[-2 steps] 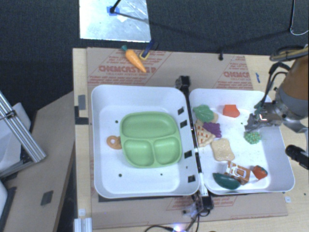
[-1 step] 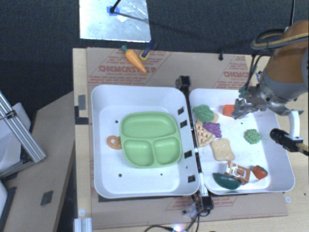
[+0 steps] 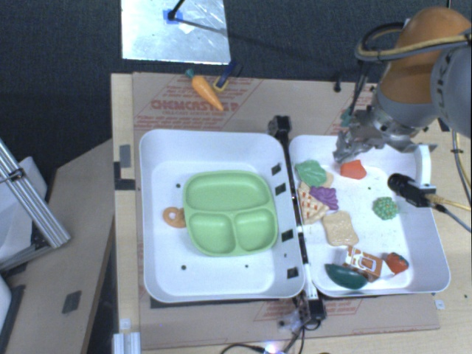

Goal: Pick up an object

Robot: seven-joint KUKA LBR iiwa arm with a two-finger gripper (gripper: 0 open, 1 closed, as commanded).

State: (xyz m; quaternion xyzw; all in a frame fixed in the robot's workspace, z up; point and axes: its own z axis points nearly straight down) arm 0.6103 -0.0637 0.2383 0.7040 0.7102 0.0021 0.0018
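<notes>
One end effector (image 3: 346, 152) just beside red toy (image 3: 353, 169), right bin (image 3: 431, 234).

the scene is evenly and fairly brightly lit from above, with a cool, slightly washed tone. the two white bins, left (image 3: 158, 220) and right (image 3: 431, 249), are near overexposed, their floors almost blank of texture. shadows are soft and short: a faint one hugs the green tray (image 3: 228, 212) along its lower edge. the foil sheet (image 3: 175, 19) at the top edge of the bench gives patchy glare. the dark cloth backdrop (image 3: 59, 50) shows fine grain. overall sharpness is modest; small toys in the right bin look soft, and the arm's orange band (image 3: 431, 32) is slightly blurred.
</notes>
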